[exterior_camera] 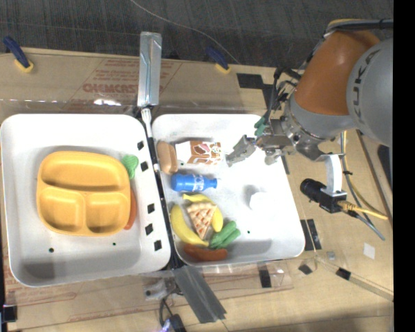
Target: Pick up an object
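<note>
My gripper [256,153] hangs over the upper right part of the right bin [277,220], fingers apart with nothing between them. The nearest things lie to its left: a small printed carton [202,152] and a brown cylinder [167,156]. Below those lies a blue bottle [192,182] on its side. Further toward the front sit a banana [178,225], a pizza slice [202,218], a green toy vegetable [225,235] and a reddish sausage [206,254].
The left bin [17,247] holds a yellow divided tray [84,191], with a green piece [130,164] and an orange piece [132,211] at the tray's right edge. A metal divider bar [149,68] stands between the bins at the back.
</note>
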Tool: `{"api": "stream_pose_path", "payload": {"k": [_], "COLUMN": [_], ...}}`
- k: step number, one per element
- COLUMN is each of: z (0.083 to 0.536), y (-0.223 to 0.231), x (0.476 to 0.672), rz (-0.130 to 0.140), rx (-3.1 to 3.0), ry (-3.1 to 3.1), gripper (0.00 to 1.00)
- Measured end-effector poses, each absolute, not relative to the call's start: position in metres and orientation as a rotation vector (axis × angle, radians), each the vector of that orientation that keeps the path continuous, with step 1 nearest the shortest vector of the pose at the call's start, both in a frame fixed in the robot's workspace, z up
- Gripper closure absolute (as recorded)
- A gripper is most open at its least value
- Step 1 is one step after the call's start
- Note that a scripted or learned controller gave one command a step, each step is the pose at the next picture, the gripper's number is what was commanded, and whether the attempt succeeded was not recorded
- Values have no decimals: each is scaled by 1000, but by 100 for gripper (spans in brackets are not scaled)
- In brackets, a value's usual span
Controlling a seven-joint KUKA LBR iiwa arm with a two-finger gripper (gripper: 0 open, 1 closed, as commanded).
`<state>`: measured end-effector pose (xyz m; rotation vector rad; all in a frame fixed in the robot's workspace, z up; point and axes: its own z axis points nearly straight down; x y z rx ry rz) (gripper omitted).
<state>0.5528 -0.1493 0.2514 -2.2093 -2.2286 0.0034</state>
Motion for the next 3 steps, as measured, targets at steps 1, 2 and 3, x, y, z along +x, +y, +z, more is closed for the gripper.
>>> {"api": "stream_pose_path", "payload": {"k": [1,2,3], "z": [165,122,91], "y": [-165,-120,-119], "x": [546,491,496], "rz": [5,1,0], "rx": [-1972,-1690,-1675], "ry": [-2436,-2642,-2655], "gripper": [0,0,0]}}
